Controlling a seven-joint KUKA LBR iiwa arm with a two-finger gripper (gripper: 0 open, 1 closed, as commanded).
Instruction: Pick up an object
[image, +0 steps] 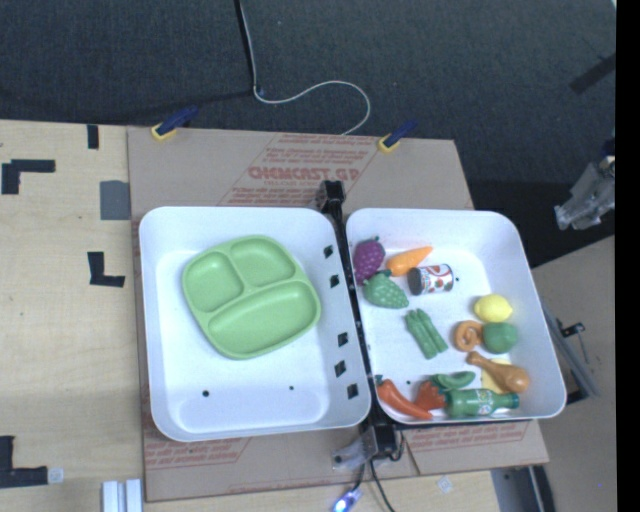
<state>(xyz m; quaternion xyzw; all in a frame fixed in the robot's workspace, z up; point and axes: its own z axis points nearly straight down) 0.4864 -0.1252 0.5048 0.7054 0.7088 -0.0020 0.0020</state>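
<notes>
A: Objects to pick sat in the right bin (505, 232), none lifted. Left to right, quick?

B: Left bin (160, 300) held a green divided plate (251, 295), tilted in the frame, three compartments, flat on the bin floor. Nothing else was in that bin.

A: And the right one?

B: By the divider were purple grapes (368, 257), with a green leafy piece (385, 291) just below, touching or nearly so. An orange carrot (410, 261) lay to the right of the grapes, and a small can (433, 279) lay on its side just under the carrot. A green bean bundle (426, 333) sat mid-bin, slanted.

A: Bottom edge?

B: Red-orange peppers (402, 397) sat at the lower left corner, a green leaf piece (455, 380) beside them, and a green bottle (481, 403) lay flat along the front wall.

A: Right side?

B: A yellow lemon (493, 308) sat over a green round fruit (500, 337), touching. A pretzel-like brown ring (467, 335) lay just left of the green fruit. A chicken drumstick (497, 371) lay below those.

A: Claw?

B: The claw (585, 200) was at the far right, off the table edge, well apart from both bins. It was too blurred, so I couldn't tell whether it was released or clenched. Nothing was visible in it.
</notes>
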